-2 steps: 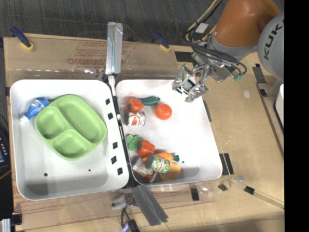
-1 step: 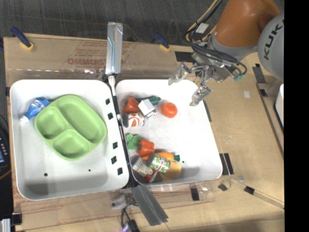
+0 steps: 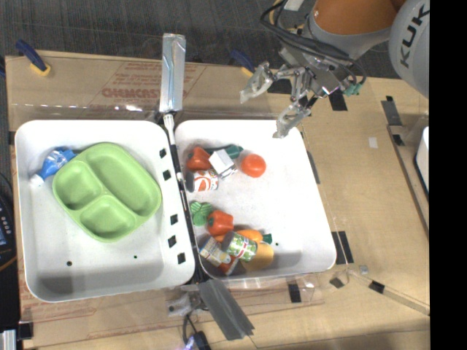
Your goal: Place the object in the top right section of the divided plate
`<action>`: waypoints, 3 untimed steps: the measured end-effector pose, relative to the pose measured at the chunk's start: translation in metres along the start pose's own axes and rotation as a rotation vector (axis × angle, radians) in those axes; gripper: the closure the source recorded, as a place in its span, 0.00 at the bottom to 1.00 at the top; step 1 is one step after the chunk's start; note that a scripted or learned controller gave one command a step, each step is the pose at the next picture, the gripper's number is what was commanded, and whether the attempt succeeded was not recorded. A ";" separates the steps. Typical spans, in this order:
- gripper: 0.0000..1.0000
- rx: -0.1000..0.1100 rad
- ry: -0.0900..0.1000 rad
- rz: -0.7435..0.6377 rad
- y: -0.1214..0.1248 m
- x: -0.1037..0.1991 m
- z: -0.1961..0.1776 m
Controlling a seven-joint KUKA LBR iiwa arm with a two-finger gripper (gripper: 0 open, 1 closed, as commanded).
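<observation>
A green divided plate [image 3: 149, 195] lies in the left bin [image 3: 87, 272], tilted in the view, with all three sections bare. Toys lie in the right bin [image 3: 295, 217]: a red ball [image 3: 253, 165], a white cube [image 3: 222, 163], a small can [image 3: 205, 184], a red and green pepper [image 3: 212, 219] and a bottle [image 3: 239, 249]. My gripper [image 3: 271, 106] hangs above the right bin's back edge, open, with nothing between its fingers. The nearest toy, the red ball, lies well below and to the left of it.
A blue object [image 3: 55, 159] sits in the left bin, tucked against the plate's back left rim. A metal post [image 3: 172, 71] rises behind the wall between the bins. Tape marks and clamps dot the wooden bench around the bins.
</observation>
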State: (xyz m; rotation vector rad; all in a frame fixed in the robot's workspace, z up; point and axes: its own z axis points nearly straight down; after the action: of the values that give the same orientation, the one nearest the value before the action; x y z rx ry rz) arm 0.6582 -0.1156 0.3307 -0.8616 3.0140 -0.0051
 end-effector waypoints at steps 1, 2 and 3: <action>0.00 -0.002 0.000 -0.485 0.019 -0.011 -0.085; 0.00 -0.004 0.001 -0.653 0.035 -0.022 -0.112; 0.00 -0.008 0.002 -1.047 0.037 -0.022 -0.097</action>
State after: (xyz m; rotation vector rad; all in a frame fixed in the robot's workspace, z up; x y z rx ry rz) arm 0.6567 -0.0726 0.4272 -2.2577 2.1839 0.0016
